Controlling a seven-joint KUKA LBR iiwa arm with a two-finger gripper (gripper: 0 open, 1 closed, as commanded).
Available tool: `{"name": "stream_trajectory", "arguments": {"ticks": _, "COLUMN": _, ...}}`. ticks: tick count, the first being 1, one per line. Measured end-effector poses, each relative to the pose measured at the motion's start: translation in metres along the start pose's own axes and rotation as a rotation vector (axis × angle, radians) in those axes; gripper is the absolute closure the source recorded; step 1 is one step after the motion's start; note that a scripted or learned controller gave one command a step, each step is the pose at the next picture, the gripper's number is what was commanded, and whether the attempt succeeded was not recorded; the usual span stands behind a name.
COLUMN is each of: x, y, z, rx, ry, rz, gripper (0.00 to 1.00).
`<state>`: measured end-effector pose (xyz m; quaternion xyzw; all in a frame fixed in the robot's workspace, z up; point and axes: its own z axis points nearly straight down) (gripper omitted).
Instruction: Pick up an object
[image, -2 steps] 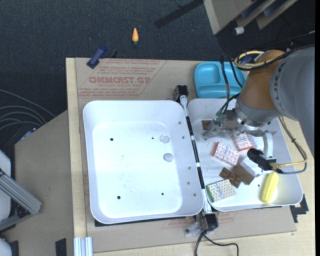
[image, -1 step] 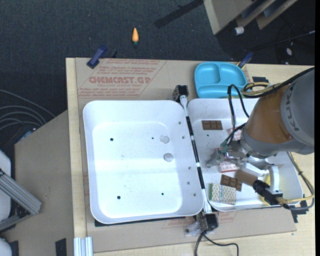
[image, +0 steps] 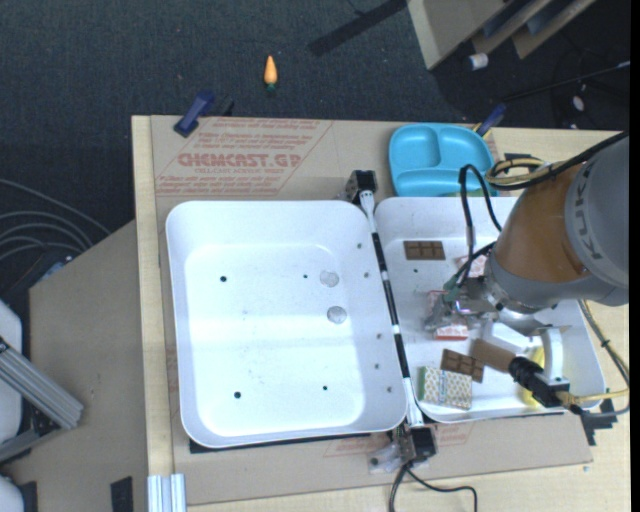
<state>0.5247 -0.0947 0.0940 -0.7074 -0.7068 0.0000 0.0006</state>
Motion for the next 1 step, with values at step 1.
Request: {"name": "stream_trajectory", "arguments": {"ticks": 1, "x": 0.0546, "y": 0.0194, "z": -0.1511, "rx": -0.003, "ry": 0.0, "rz": -0.002, "gripper": 1.0}}
